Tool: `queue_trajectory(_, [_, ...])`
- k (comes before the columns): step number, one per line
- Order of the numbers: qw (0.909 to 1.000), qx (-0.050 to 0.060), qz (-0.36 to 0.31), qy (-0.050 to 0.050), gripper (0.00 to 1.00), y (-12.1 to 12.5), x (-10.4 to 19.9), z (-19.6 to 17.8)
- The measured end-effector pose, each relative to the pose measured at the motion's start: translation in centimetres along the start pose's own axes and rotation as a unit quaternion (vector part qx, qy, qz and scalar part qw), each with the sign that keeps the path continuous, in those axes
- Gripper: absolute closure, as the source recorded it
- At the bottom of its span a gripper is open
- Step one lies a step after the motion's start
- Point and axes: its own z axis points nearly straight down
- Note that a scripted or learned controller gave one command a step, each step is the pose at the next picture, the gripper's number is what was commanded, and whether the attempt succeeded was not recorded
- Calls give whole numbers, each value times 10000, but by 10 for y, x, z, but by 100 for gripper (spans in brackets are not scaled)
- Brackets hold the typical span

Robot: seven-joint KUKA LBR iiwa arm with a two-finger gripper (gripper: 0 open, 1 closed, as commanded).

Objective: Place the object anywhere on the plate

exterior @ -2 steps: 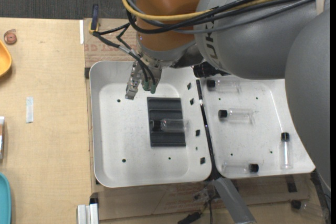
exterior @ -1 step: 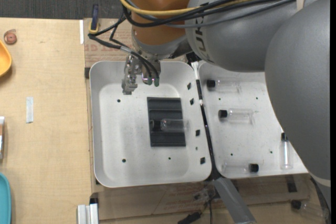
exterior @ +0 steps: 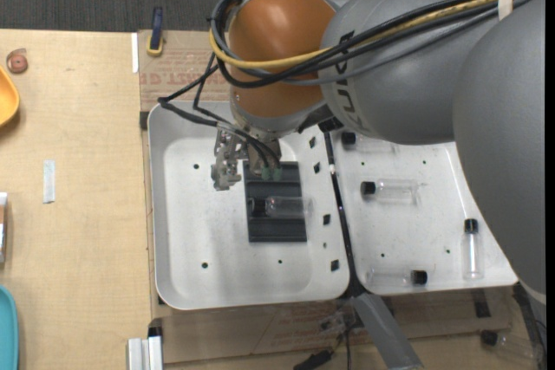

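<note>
Clear vials (exterior: 395, 191) in rt bin (exterior: 434, 273)

Single fixed camera above my bench, angled down on both white bins (exterior: 173, 273). My arm (exterior: 416, 65) enters from right, close under lens.

The arm's orange band (exterior: 276, 52) and grey bulk hide the top edges of both bins, from about eleven to two o'clock. The gripper (exterior: 228, 165) hangs over the left bin (exterior: 186, 273), its fingertips too small and dark to read. At nine o'clock an orange dish (exterior: 7, 100) is cut by the frame; at seven, a teal thing (exterior: 7, 329) likewise.
</note>
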Motion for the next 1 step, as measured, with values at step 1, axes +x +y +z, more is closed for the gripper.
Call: queue_trajectory(1, [9992, -3, -405, -13, 100, 18, 8, -73])
